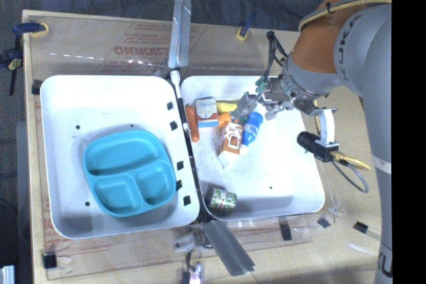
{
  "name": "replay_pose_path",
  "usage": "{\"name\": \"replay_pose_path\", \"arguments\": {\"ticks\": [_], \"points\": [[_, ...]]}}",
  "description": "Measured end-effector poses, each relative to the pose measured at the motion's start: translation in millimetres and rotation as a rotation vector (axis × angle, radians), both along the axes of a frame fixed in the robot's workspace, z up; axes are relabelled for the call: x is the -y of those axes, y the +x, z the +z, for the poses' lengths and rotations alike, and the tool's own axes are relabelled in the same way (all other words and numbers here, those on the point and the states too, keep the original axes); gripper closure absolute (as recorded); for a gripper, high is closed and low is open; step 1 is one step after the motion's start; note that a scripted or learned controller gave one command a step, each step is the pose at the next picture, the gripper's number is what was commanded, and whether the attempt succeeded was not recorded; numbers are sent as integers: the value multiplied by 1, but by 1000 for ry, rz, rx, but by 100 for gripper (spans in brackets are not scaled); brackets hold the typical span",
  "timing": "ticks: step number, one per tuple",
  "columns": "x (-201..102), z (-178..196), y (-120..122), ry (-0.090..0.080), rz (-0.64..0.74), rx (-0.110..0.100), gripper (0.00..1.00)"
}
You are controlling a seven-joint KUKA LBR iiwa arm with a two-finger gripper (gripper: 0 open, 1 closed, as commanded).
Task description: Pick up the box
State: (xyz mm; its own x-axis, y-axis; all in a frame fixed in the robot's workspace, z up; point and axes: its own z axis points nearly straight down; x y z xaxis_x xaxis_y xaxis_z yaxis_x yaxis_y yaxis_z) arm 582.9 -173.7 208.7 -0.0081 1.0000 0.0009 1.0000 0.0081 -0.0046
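The box (231,139) is a small orange and white carton lying tilted in the middle of the right bin (293,176). A blue bottle (251,129) rests against its right side. My gripper (258,108) hangs just above the bottle's top, up and to the right of the box. Its fingers stand spread, open, with nothing held between them. The grey arm with its orange band (319,43) reaches in from the upper right.
Left of the box lie an orange carrot-like piece (192,123), a small labelled can (205,108) and a yellow item (226,106). A green can (222,199) sits at the bin's front left corner. The left bin (66,103) holds a blue divided plate (130,171).
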Motion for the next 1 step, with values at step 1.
{"name": "replay_pose_path", "arguments": {"ticks": [1], "points": [[-35,-93,-30,-6,474,17,0]]}}
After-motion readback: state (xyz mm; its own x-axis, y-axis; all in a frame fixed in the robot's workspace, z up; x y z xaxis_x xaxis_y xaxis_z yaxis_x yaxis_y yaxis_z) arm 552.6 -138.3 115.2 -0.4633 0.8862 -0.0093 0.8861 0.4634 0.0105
